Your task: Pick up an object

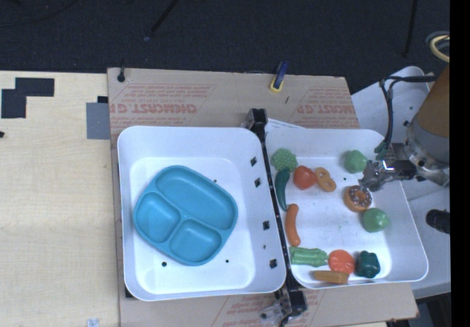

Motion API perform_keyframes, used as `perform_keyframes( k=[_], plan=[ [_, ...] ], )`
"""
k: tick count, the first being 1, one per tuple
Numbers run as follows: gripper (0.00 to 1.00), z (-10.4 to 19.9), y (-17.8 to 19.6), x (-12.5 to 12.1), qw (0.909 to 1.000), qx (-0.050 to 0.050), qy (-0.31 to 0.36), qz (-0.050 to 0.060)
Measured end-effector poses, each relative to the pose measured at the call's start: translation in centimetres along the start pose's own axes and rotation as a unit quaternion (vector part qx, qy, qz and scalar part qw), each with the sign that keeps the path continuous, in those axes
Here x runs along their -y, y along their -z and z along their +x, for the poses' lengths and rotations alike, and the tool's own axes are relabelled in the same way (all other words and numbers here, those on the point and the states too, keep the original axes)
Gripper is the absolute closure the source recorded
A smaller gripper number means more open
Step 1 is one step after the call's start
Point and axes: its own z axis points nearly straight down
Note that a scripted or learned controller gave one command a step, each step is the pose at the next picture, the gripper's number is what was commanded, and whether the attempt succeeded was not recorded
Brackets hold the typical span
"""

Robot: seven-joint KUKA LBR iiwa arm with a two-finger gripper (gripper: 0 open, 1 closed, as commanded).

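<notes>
Just right of the doughnut (pixel 358 198) sits the gripper (pixel 372 175); can't tell its state. Left of the doughnut, the orange sausage (pixel 293 224) lies lengthwise, pointing up-down.

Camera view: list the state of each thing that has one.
pincer: above right bin, by the donut, holding nothing visible
blue tray: flat in left bin, compartments bare
donut: flat in right bin
hot dog: lying lengthwise near divider

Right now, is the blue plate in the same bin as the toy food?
No, the blue plate lies in the left bin, the toy food in the right bin.
</notes>
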Motion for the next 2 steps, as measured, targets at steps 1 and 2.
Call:
perform_keyframes(
  k=[1,2],
  plan=[
    [1.0,6.0,-0.4,0.0,1.0,-0.001,0.0,0.002],
    [1.0,11.7,0.5,1.3,1.0,-0.001,0.001,0.002]
  ],
)
